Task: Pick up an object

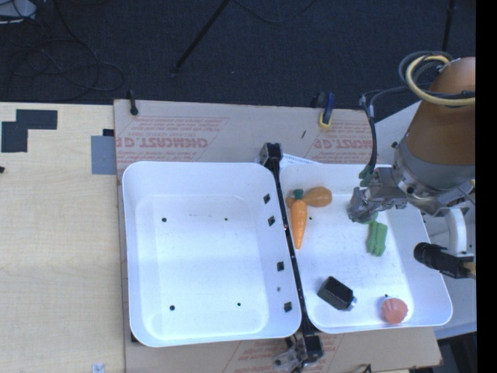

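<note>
Risk: gripper [363, 206], finger state cannot be told, sits beside green piece [377, 238]; descent may nudge it aside.

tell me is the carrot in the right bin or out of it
In. The carrot lies flat on the floor of the right bin, close to the wall it shares with the left bin.

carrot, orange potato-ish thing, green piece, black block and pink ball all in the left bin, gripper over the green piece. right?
Wrong bin. The camera view shows the toy carrot, orange lump, green piece, black block and pink ball all in the right bin. The gripper does sit just above the green piece.
</note>
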Robot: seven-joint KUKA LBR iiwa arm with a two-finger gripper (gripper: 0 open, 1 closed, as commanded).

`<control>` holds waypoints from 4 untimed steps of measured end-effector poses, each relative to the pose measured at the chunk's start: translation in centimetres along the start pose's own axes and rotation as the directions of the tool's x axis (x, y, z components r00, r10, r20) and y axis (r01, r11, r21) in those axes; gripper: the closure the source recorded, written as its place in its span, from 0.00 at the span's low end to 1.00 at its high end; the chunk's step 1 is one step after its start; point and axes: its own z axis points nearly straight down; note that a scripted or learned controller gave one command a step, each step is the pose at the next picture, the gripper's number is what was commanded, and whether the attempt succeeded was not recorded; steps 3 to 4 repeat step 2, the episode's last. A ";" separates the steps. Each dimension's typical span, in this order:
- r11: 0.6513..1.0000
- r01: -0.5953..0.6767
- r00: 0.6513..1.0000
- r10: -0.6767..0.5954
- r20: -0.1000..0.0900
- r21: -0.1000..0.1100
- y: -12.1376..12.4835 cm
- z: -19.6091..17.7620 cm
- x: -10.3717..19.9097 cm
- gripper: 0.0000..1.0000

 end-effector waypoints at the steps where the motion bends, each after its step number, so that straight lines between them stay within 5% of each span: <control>1: 1.000 0.000 1.000 0.000 0.001 0.011 -0.7 -2.8 8.0 1.00; 2: 1.000 -0.002 1.000 0.002 0.000 0.014 -0.1 -4.2 13.1 1.00; 4: 1.000 -0.002 1.000 0.002 0.000 0.014 -0.1 -4.2 13.1 1.00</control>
